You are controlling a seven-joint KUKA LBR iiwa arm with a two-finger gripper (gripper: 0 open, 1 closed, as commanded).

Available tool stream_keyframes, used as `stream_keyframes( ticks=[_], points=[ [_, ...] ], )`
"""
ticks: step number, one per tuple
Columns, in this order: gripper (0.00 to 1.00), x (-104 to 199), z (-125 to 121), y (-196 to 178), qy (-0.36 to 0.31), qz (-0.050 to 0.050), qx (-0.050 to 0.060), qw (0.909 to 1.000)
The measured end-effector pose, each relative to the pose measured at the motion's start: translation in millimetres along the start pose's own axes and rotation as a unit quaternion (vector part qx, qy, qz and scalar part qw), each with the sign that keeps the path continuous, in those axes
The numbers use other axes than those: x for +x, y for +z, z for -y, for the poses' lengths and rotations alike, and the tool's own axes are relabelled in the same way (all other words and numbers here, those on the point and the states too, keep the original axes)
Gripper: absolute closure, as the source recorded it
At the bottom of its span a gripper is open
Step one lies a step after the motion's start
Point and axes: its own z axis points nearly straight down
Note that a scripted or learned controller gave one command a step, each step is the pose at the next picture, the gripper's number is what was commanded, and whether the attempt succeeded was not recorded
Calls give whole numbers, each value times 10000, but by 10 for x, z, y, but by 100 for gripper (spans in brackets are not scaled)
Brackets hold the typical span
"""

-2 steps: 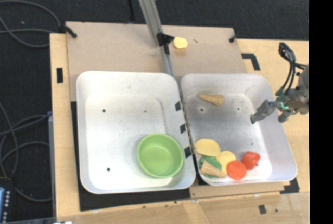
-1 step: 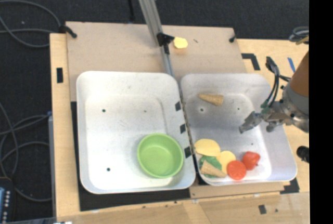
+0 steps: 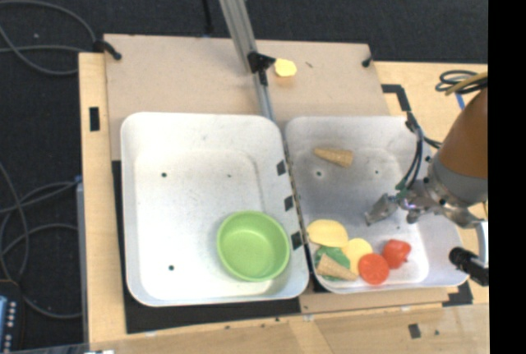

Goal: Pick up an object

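Note:
The right bin (image 3: 386, 135) holds a tan cone-shaped piece (image 3: 334, 155) near its far side. Along its near edge lie a cluster of small things: two yellow pieces (image 3: 327, 232) (image 3: 358, 250), a green piece (image 3: 327, 255), a tan wedge (image 3: 337, 266) and two red pieces (image 3: 374, 268) (image 3: 397, 252). My gripper (image 3: 394, 212) hangs over the right part of this bin, just beyond the red pieces. It is open, and nothing sits between its fingers. The arm's orange band (image 3: 470, 139) rises behind it.
A green bowl (image 3: 253, 245) sits in the near right corner of the left bin (image 3: 164, 180). A small yellow object (image 3: 285, 68) lies on the board behind the bins. A slanted metal pole (image 3: 233, 3) stands at the back, meeting the bins' shared edge.

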Motion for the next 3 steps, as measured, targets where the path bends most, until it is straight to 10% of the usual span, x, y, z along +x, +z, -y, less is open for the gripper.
stream_keyframes(
  ticks=[1,2,3],
  points=[
    [0,-19,-2,382,4,14,-30,10000],
    [100,-19,-17,257,23,6,-57,10000],
    [100,-95,-28,-369,-4,13,-71,10000]
  ],
)
